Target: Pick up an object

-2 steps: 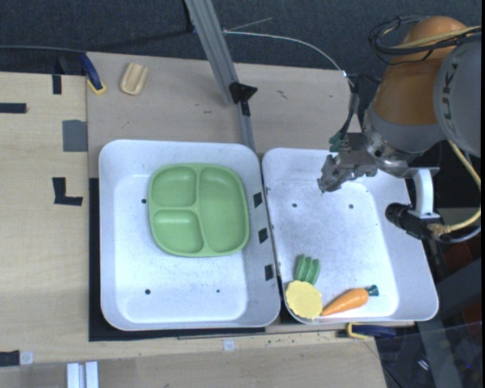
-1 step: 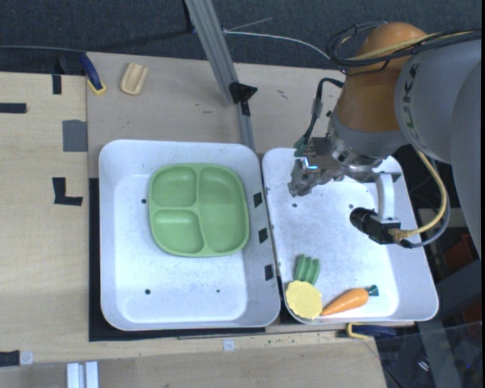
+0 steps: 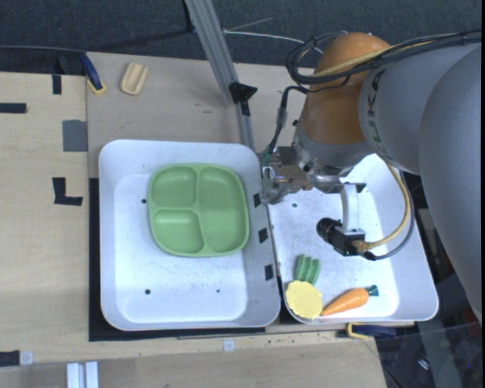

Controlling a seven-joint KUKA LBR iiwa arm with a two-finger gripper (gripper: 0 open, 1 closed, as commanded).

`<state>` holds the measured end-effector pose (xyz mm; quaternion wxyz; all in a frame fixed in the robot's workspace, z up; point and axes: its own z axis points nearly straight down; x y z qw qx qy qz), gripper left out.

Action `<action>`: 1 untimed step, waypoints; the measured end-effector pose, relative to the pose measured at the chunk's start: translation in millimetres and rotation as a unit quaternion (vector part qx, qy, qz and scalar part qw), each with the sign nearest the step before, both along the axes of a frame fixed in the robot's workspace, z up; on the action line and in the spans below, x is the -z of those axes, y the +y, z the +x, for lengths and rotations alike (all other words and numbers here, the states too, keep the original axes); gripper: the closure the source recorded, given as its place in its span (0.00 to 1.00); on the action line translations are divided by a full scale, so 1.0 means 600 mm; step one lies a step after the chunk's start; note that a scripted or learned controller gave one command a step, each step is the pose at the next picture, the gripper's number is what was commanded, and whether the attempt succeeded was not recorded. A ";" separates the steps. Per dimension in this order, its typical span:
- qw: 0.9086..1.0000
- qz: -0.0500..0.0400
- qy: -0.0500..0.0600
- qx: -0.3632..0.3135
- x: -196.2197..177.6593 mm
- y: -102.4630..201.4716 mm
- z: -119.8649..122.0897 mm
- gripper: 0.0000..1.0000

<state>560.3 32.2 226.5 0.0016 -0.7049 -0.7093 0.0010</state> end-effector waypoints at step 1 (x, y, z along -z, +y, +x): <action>1.000 0.001 -0.001 -0.001 -0.010 0.105 0.007 1.00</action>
